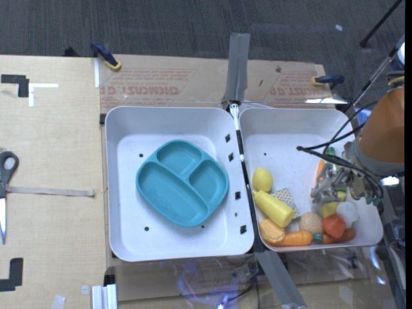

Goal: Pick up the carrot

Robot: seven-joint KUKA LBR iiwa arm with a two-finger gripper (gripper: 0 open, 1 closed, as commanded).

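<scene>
Dark carpet lies behind a bench [51,147] topped with pale board and cardboard, on which two white bins sit side by side. One bin [116,192] holds a single blue tray [183,183] with three compartments. The other bin [283,127] holds the food toys, crowded into its near corner.

Lying flat against that bin's near wall is the carrot [297,239], between an orange ridged piece [271,232] and the red toys, just below a beige ball [310,223]. The gripper [329,187] hangs over the same bin, up and to the right of the carrot and apart from it; cables and metal parts blur it, so I cannot tell whether it is open or closed. It carries nothing that I can see.

To do the step well, I judge the gripper should shift toward the near wall, turn so it closes across the carrot's narrow width, and descend straight. Risks: the wall blocks one side, and the ball and ridged piece crowd the other.

Count: two bins, one tray, one carrot, one lemon [262,179], one yellow cylinder [273,208], one ball, one ridged piece, one red tomato-like toy [334,225]. The remaining pieces under the gripper are too jumbled to count.
</scene>
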